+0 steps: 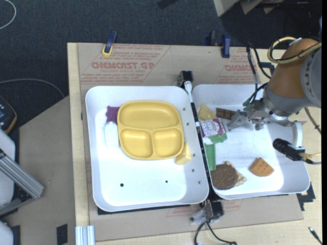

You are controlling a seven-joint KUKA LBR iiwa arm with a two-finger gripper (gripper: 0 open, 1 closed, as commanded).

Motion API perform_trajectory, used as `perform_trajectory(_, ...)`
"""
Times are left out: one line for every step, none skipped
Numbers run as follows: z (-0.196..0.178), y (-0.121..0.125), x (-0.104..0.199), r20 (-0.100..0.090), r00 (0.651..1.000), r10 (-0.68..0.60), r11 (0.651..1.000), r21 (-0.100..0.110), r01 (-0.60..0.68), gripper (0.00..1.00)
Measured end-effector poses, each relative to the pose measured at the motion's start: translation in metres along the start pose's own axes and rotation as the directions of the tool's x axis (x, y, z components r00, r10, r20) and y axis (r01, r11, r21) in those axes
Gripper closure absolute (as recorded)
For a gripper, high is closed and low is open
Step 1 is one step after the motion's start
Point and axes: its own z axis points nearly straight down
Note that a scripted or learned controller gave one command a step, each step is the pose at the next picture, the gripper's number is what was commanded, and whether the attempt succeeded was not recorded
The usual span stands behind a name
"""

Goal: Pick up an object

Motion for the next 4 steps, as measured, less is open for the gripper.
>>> perform_trajectory(0.016,0.0,0.001,0.001,1.0,0.0,1.0,-0.003,0.0,0.0)
perform_trajectory(0.004,0.0,0.0,0.002,1.0,0.001,1.0,-0.007,-0.001,1.0)
perform_trajectory(-0.058,-0.004,-0.002,0.005,1.0,0.001,1.0,-0.014,-0.001,1.0)
perform_trajectory(-0.113,-0.002,-0.012,0.006,1.0,0.0,1.0,-0.017,0.0,1.0)
